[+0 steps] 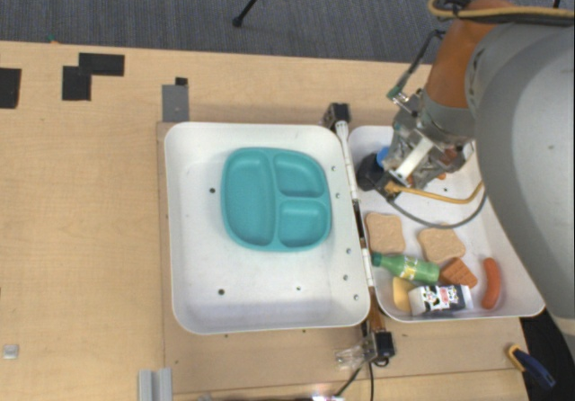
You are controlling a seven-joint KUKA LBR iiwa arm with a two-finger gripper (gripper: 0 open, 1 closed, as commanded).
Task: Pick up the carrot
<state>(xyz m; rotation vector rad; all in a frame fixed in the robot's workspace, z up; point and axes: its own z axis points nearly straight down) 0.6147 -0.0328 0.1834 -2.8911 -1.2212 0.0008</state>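
Note:
The carrot (460,273) is a short orange piece lying near the front of the right bin (519,305), between a bread slice and a reddish sausage. My gripper (420,156) hangs over the back left part of that bin, well behind the carrot and apart from it. Nothing shows as held under the gripper.
Two bread slices (385,232) (441,244), a green bottle (406,266), a white bottle with a dark label (438,298) and a reddish sausage (490,283) crowd the carrot. The left bin (193,300) holds a teal divided plate (275,198).

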